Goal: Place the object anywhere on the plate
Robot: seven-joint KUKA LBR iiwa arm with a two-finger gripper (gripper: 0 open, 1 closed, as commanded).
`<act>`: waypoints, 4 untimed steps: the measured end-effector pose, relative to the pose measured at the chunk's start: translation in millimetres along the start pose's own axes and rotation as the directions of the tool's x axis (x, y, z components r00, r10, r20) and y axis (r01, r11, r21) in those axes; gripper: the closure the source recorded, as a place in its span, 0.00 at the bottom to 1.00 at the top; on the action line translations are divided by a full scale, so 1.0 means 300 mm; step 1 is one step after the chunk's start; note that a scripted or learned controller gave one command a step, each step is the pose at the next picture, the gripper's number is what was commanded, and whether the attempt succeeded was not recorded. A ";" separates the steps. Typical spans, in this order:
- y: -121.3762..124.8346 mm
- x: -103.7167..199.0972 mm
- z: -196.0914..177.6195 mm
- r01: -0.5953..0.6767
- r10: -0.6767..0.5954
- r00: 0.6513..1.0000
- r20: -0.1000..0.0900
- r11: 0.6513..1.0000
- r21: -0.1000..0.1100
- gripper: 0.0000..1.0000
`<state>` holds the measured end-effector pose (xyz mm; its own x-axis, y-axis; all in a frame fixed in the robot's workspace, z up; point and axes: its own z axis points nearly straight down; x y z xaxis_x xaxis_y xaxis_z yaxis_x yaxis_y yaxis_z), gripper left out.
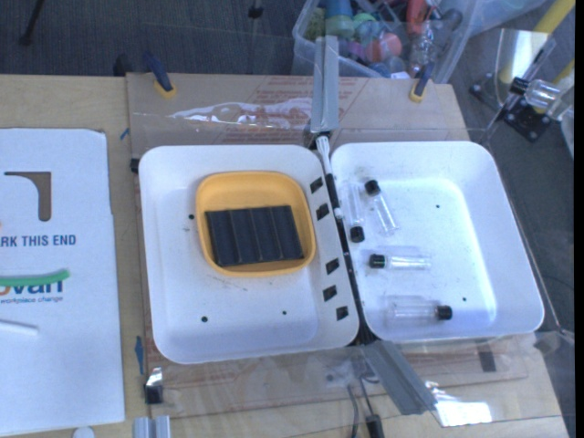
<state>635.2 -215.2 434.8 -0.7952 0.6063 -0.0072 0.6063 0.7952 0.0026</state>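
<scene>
Yellow plate (253, 190) in L bin (173, 272), dark ridged slab (255, 235) lying on it. R bin (474, 235): four clear vials w/ black caps, at 9–6 o'clock: (378, 203), (352, 219), (398, 262), (417, 311). Jaw state: can't tell.

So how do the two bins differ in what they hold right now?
The left bin holds a yellow plate with a dark ribbed slab lying flat on it; the right bin holds four clear vials with black caps, loose on its floor. The left bin's load sits as one stack near the middle; the right bin's vials are scattered toward its left side, pointing different ways. Both bins are shallow, white and side by side.
</scene>
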 end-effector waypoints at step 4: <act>0.023 -0.071 0.000 0.900 -0.900 0.436 0.004 0.436 -0.002 1.00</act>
<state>656.3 -222.4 434.9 -0.8922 -0.4516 -0.0095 -0.4516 0.8922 -0.0032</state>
